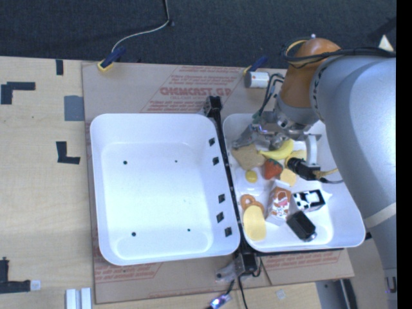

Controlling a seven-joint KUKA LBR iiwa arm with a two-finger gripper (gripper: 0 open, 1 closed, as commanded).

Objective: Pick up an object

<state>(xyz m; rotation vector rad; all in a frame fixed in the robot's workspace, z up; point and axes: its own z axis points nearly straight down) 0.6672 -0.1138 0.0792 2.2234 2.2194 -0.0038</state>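
The claw [257,132] is seen low over the far left part of the right bin [347,237], below the grey arm [360,127] with its orange band [302,76]. How far it is parted cannot be told, and nothing can be made out in its grasp.

The objects are heaped in the right bin, just beside and in front of the claw. A tan flat piece [244,156] lies directly under it, a yellow banana [281,150] is set just to its right, and a red strawberry-like piece [273,168] touches the banana's near side. Farther toward the near rim a small orange ring [248,201], a pale yellow rounded block [254,224], a small red and white carton [279,205], a black and white piece [309,199] and a black block [300,225] are found close together.

The claw is placed near the divider where the two bins meet, so little room is left on its left side. The left bin [103,134] offers a wide smooth floor marked with a few dark dots. Both bins are of glossy white plastic with rounded corners, and are set on a brown cardboard sheet [167,92] on the light wooden bench [38,192]. A thin cable [148,31] is trailed across the dark carpet beyond.
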